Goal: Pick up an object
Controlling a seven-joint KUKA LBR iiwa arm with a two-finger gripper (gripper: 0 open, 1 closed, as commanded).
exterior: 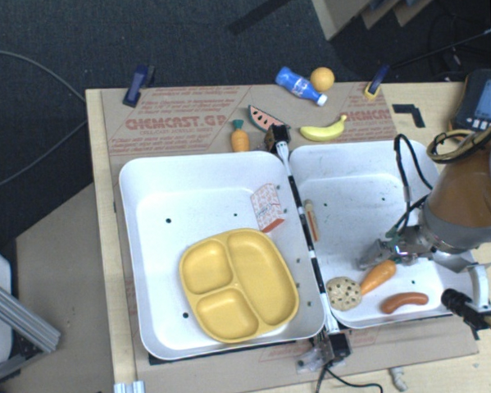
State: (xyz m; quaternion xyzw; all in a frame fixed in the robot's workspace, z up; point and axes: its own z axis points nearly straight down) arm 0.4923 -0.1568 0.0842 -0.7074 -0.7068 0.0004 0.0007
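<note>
In the right bin (343, 174), an orange toy carrot (378, 275) lies tilted near the front. A round speckled cookie (343, 291) rests just left of it and a reddish sausage (404, 302) lies to its lower right. My gripper (394, 250) hangs low over the bin, just above and right of the carrot's thick end, with the grey and orange arm (463, 205) behind it. I see nothing held in the gripper.
The left bin (147, 205) holds a yellow divided plate (236, 284) and a small red-and-white carton (266, 207). A thin brown stick (310, 221) lies by the divider. Behind the bins sit a banana (322, 130), a blue bottle (300, 85), an orange (322, 78), and a watermelon slice (263, 117).
</note>
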